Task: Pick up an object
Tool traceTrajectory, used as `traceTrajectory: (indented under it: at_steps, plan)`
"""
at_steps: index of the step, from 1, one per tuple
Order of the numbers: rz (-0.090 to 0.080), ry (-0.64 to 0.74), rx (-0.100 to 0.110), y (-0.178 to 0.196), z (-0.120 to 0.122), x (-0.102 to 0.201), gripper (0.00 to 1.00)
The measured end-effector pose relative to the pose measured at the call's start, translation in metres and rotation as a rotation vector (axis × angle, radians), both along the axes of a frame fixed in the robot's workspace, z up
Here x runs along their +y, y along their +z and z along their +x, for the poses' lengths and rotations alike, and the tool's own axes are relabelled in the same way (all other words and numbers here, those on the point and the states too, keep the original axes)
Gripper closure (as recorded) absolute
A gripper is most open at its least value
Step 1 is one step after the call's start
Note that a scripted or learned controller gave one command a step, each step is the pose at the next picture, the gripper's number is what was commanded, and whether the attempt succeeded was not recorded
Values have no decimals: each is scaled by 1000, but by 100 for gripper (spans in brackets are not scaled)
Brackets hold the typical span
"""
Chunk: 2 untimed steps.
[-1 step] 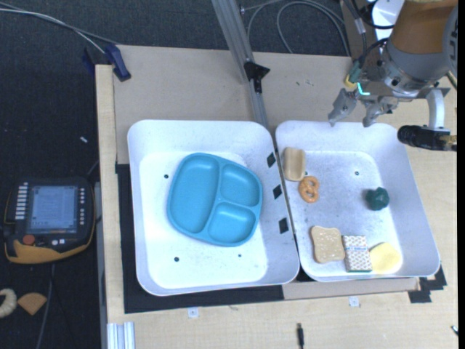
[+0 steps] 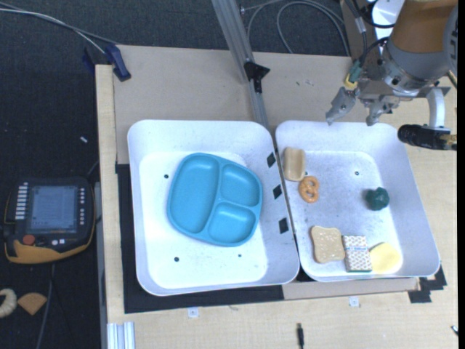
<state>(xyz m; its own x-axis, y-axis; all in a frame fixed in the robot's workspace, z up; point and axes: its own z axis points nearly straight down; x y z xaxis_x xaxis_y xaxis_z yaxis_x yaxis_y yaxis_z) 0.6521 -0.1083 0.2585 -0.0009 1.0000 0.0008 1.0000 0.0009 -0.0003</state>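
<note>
My gripper [image 2: 358, 112] hangs above the far rim of the right bin [image 2: 407, 195], its two fingers spread open with nothing between them. In that bin lie a tan bread piece [image 2: 293, 163] by the left wall, an orange pretzel [image 2: 309, 189], and a dark green lump [image 2: 376, 198] to the right. Along the near side sit a toast slice [image 2: 328, 243], a checkered cracker [image 2: 356, 253] and a yellow piece [image 2: 385, 257]. The left bin [image 2: 145, 195] bears a blue divided plate [image 2: 216, 198].
A metal pole [image 2: 236, 27] slants over the bench behind the bins. A teach pendant [image 2: 49, 217] rests off the bench at left. Cables [image 2: 305, 20] lie behind the right bin. Black tape patches mark the bins' shared edge [image 2: 280, 191].
</note>
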Motion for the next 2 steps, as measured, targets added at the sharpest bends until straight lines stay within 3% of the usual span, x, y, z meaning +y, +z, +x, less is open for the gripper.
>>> traceTrajectory:
  at_steps: [2]
  plan:
    - [0, 0, 6, -85, -3, 6, 0]
